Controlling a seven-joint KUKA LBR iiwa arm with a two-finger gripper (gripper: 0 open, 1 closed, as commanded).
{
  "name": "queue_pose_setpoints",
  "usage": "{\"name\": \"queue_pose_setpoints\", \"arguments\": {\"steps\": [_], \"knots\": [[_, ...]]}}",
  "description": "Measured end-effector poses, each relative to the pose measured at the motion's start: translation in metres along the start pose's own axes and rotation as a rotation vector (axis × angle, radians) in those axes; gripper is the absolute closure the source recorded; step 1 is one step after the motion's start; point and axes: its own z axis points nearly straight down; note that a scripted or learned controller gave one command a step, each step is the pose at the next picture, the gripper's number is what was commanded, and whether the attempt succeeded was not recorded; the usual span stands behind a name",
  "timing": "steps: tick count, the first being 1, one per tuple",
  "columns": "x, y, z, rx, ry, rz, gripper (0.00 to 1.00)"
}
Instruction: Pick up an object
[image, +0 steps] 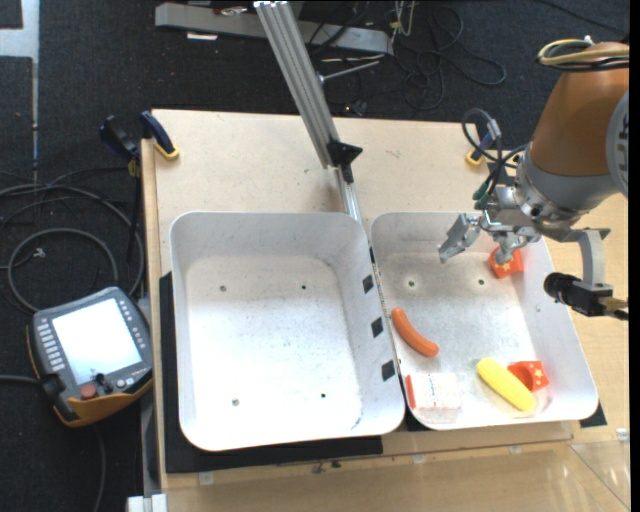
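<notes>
Nearby, the two-finger gripper (478, 240), jaws spread and holding nothing, half-hides a small orange block (505, 262); an orange sausage (414, 332) lies apart.

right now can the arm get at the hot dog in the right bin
Probably yes. The hot dog lies alone on bare bin floor, nothing on or against it, and the tool hangs over the same right bin, up and to the right of it.
</notes>
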Motion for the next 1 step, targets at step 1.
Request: {"name": "queue_pose_setpoints", "arguments": {"steps": [1], "knots": [[-0.0002,0.0003,-0.0024,-0.004,-0.001,0.002,0.00]]}}
